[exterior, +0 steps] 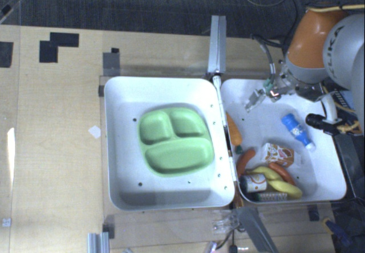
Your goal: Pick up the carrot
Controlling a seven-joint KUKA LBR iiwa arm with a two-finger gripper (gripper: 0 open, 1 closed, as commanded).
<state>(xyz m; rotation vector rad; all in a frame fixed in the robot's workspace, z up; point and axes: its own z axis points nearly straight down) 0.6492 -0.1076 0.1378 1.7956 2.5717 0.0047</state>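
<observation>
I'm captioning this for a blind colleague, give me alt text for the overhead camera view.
A grey and orange robot arm reaches in from the right, its gripper above the back of the right bin. An orange carrot lies along that bin's left wall, with a blue bottle and toy food nearby. The left bin holds a green divided tray.

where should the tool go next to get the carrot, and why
Probably left and toward the near side. The tool hangs over the far part of the right bin, while the carrot lies against that bin's left wall, apart from the tool and not yet grasped.
</observation>
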